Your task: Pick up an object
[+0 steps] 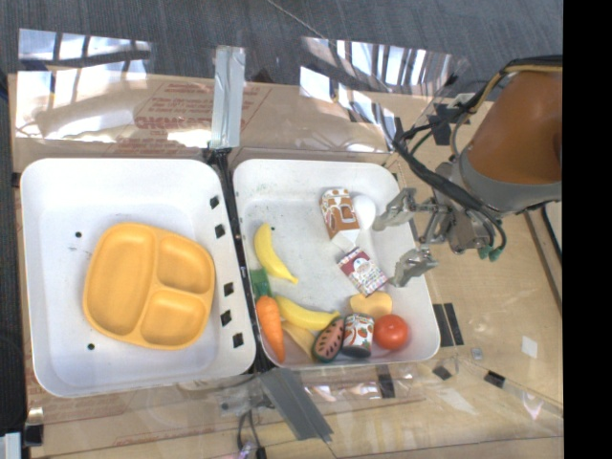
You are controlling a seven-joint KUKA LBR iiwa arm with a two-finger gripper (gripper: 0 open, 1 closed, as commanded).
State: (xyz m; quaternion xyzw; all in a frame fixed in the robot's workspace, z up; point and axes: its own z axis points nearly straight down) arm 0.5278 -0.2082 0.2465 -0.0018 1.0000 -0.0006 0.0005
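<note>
Arm: reaches in from the right, its orange band at the far right over the bench.
Gripper (402,239): hovers over the right edge of the right bin, fingers spread apart with nothing between them.
Fingers: one (392,211) points toward the far carton, the other (411,266) sits just right of the near carton.
Right bin (287,175): holds all the toy food.
Far carton (338,210): brown and white, in the far middle of the right bin.
Near carton (361,270): red and white, tilted, near the bin's middle.
Bananas: one (271,252) near the left wall, another (304,314) lying closer to the near edge.
Carrot (270,325): at the near left corner, beside the second banana.
Tomato (390,332): at the near right corner, next to a small can (359,334).
Watermelon slice (328,339): between the can and the second banana.
Left bin (57,185): holds a yellow divided plate (148,284).
</note>
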